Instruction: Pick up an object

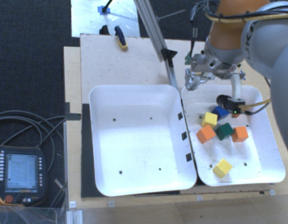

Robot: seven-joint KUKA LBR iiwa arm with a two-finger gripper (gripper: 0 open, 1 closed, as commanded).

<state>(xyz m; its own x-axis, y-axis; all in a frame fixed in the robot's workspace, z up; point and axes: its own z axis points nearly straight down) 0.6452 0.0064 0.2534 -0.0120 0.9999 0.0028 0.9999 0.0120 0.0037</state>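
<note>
Working from the left, pass over the left-hand shallow white bin [134, 139]; everything worth picking lies in the right-hand shallow white bin [263, 160]. The two-finger gripper [193, 82] hangs over that bin's far left corner, just beside the wall shared by the two bins. You cannot tell from this view whether its jaws are spread or pressed together, so confirm they are spread before descending.

In the middle of the bin sits a cluster: an orange cube [206, 134] and a small yellow cube [209, 119] on its left side, a blue cube [220, 111] behind them, a dark green cube [223, 131] touching or nearly touching its neighbours, and a second orange cube [240, 134] on the right. These are probably too crowded for a clean closing.

Your better target is likely the lone yellow cube [222, 167] near the front, well apart from the rest. Centre above it, turn the wrist so the jaws meet two flat faces and not its corners, come straight down, then close.
</note>
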